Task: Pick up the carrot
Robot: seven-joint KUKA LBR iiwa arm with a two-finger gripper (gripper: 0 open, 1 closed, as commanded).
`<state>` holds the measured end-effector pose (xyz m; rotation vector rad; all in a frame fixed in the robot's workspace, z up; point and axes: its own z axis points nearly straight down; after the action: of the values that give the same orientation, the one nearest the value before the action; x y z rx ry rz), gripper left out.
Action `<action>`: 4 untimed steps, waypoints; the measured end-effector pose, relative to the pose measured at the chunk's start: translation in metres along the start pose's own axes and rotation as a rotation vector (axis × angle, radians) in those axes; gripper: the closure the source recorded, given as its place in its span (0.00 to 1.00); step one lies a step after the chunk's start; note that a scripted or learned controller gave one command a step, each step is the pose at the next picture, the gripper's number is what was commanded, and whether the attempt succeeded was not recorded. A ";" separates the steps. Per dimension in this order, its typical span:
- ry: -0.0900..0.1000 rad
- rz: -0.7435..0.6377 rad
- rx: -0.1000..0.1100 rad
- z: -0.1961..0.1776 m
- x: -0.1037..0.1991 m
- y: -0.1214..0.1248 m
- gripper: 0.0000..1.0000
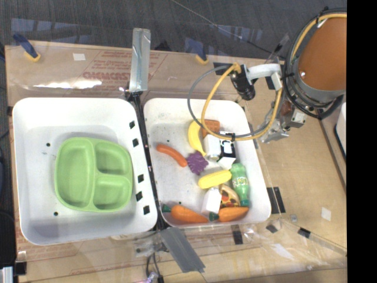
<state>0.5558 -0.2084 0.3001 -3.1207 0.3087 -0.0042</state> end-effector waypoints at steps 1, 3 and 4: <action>-0.002 0.025 0.001 0.017 0.047 -0.010 1.00; 0.004 -0.004 -0.001 -0.012 0.100 -0.022 1.00; -0.009 -0.003 -0.001 0.055 0.066 -0.016 1.00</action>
<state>0.6240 -0.2059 0.2452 -3.1210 0.3037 0.0097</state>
